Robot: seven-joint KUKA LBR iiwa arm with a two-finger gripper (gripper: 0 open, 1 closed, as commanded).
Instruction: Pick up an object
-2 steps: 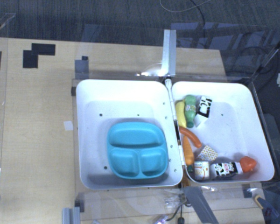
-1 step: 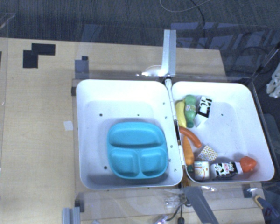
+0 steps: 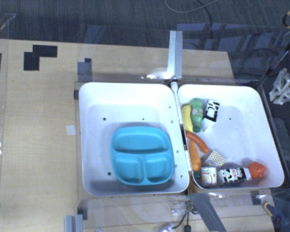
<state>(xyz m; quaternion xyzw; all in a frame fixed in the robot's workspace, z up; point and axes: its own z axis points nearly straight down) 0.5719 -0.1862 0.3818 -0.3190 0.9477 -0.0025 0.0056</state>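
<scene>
We see even, fairly bright overhead light, cool bluish cast overall. White bins (image 3: 135, 98) near overexposed, wall detail washed out. We note soft shadow under blue tray (image 3: 142, 154), darker along its lower left. Glare patch at bench (image 3: 34, 144) left edge, another behind bins near metal post (image 3: 175, 54). Whole frame slightly soft; small labels unreadable. Dark floor (image 3: 111, 8) at top, low detail.

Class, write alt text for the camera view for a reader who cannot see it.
Two white bins sit side by side: the left bin holds a blue divided plate, and the right bin holds small items along its left and near edges, including a banana and a carrot.
</scene>
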